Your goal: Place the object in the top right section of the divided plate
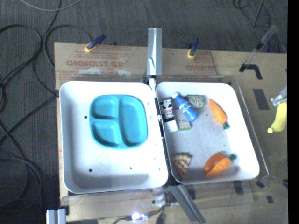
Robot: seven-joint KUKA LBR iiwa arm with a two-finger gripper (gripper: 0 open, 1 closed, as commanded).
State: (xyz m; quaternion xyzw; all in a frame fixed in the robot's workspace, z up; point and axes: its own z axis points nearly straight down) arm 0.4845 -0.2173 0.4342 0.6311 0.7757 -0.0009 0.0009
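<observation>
Nothing placed yet, by the look of it: the blue plate [119, 120] in the left bin [70, 162] has all its sections bare, top right one included. Which object is meant is unclear; candidates all sit in the right bin [243, 125]: a blue bottle [184, 110] far left in that bin, a can [197, 101] just beside it, a carrot [217, 112] to the right, a second carrot [217, 164] near right, a waffle-like piece [182, 162] near left. A banana [279, 118] lies outside the bin at far right. Pick and placement both appear left to do. Jaw state and their position relative to the objects: cannot tell.
</observation>
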